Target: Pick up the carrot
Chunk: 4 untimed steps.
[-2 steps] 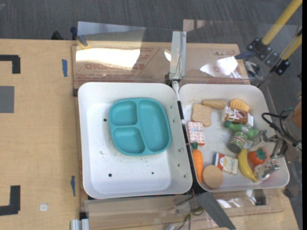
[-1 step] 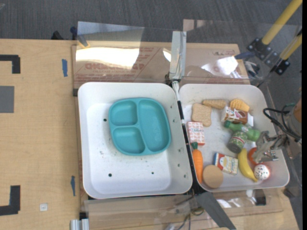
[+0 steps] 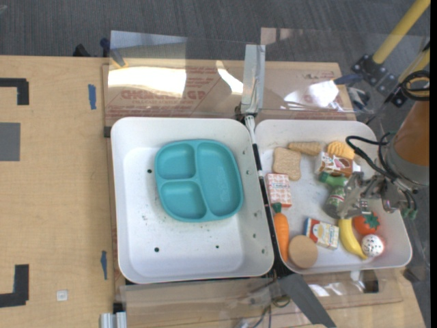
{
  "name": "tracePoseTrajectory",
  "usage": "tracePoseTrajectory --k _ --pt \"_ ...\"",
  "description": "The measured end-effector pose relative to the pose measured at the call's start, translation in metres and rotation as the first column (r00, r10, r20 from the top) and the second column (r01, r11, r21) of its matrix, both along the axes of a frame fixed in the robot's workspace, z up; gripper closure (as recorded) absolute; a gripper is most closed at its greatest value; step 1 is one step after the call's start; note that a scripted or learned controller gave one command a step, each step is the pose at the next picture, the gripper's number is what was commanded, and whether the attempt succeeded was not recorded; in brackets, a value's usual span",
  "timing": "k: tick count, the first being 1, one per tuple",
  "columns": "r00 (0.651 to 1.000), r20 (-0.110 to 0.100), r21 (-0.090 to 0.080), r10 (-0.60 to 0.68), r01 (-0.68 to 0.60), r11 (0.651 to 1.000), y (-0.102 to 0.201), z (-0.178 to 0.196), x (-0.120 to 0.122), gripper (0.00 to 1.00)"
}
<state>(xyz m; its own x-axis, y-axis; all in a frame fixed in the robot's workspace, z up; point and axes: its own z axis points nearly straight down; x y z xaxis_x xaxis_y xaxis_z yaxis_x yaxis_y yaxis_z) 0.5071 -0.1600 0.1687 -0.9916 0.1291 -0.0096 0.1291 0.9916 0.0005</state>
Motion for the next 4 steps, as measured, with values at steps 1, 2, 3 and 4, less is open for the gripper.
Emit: tracePoseTrajectory --k 1,2,3,4 --pt "0.932 -0.007 0.004 -0.363 0.363 0.932 0.111 0.032 -0.026 1.00" --pt "0.992 -0.009 0.002 -0.122 0.122 0.993 0.158 0.016 -0.027 1.00" --pt "0.984 -0.005 0.001 0.178 -0.178 0.984 0.202 0.016 -0.017 1.00" --pt "0.984 0.003 0.001 0.179 -0.179 0.984 0.203 0.027 -0.015 1.00"
